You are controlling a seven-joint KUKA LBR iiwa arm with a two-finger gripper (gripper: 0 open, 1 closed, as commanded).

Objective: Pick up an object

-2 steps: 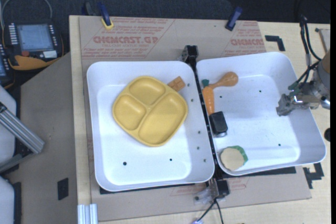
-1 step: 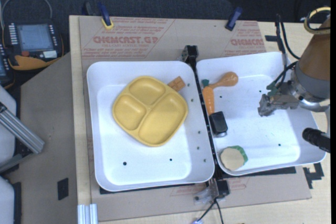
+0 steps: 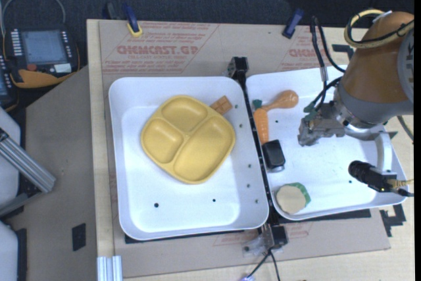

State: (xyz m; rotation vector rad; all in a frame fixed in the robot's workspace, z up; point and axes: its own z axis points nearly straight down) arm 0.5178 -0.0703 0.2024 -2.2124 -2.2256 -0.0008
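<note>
Pincer tips blurred, indistinct.

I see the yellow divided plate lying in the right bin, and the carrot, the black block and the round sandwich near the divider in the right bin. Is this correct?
Not quite. The camera view shows the yellow divided plate in the left bin, not the right one. The carrot, the black block and the round sandwich do lie near the divider in the right bin.
</note>
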